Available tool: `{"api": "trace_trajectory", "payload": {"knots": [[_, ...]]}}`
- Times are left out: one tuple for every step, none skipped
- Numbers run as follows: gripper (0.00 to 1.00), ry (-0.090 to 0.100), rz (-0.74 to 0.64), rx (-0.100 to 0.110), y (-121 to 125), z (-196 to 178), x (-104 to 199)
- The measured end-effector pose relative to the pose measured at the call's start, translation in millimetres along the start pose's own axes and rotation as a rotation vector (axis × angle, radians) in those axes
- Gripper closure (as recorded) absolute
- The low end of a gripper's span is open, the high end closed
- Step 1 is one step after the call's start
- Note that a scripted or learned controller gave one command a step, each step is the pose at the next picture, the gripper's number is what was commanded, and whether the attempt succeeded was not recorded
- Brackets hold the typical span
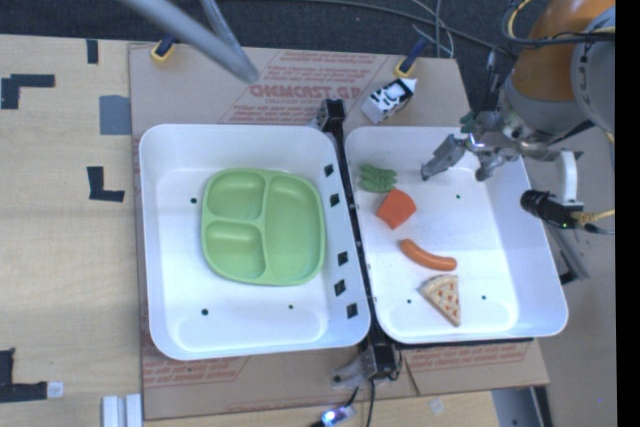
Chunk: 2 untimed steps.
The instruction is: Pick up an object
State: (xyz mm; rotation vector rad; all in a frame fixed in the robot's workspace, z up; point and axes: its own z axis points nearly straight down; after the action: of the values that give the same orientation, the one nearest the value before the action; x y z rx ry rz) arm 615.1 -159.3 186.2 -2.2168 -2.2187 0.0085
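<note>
Camera view: plate (264, 226) (green), left bin (160, 245)

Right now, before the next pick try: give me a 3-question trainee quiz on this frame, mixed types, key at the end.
1. True or false: the green divided plate lies in the left bin.
2. Multiple choice: in the right bin, which item lies nearest the pizza slice? A) green leafy piece B) orange block C) sausage
3. Fill in: the hand is over the ___ bin.

Key:
1. True; it is the bin's only item.
2. C; the sausage lies just above the slice in the camera view.
3. Right; it is at that bin's far side, with nothing seen between its open fingers.
</note>
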Motion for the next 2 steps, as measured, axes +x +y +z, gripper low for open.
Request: {"api": "trace_trajectory", "payload": {"knots": [[0.0, -0.001, 0.0, -0.002, -1, 44, -2], [0.0, -0.001, -0.001, -0.002, -2, 98, -1]]}}
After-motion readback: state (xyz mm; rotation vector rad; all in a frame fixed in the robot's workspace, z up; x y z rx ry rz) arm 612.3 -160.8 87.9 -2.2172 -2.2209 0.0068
